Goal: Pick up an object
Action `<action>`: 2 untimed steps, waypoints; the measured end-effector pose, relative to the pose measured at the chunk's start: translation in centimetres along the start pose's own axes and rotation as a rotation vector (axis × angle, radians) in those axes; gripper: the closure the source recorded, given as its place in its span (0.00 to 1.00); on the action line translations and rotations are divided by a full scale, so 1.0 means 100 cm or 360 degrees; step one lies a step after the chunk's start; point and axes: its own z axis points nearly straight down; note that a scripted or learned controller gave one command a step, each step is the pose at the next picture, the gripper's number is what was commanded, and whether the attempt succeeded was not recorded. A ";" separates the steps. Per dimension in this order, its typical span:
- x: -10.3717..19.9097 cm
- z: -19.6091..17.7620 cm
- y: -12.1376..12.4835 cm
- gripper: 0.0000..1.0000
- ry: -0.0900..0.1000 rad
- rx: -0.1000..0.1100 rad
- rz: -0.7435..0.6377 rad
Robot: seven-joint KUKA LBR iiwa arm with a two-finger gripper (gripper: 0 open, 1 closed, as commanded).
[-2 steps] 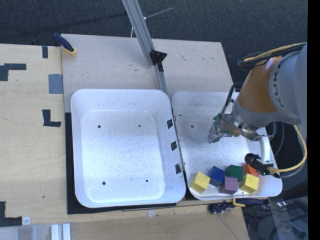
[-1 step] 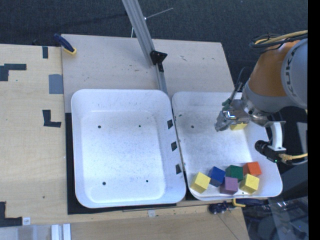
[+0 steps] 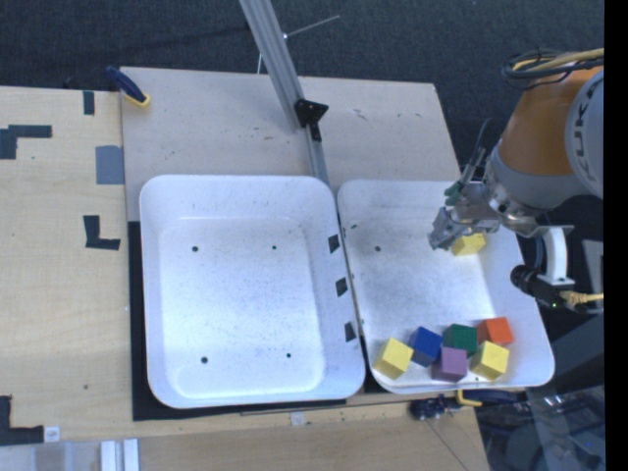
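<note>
- The gripper [image 3: 453, 232] hangs over the right bin [image 3: 412, 292], with a yellow block [image 3: 470, 243] right at its tip.
- Whether the block sits between the fingers, or how wide they stand, cannot be told (the wrist hides them).
- The block looks light, stiff and cube-shaped; flat opposite faces would give the surest hold.
- 6 more blocks cluster at the bin's near edge, among them a blue block [image 3: 426, 343] and a green block [image 3: 459, 338].

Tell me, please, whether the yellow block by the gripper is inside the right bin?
Inside: the yellow block lies over the right bin's white floor, at the gripper.
</note>
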 end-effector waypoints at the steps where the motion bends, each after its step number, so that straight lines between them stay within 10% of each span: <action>1: 0.060 -0.010 0.009 1.00 0.0004 0.0003 -0.0009; 2: 0.112 -0.001 0.015 1.00 0.0003 0.0007 -0.0008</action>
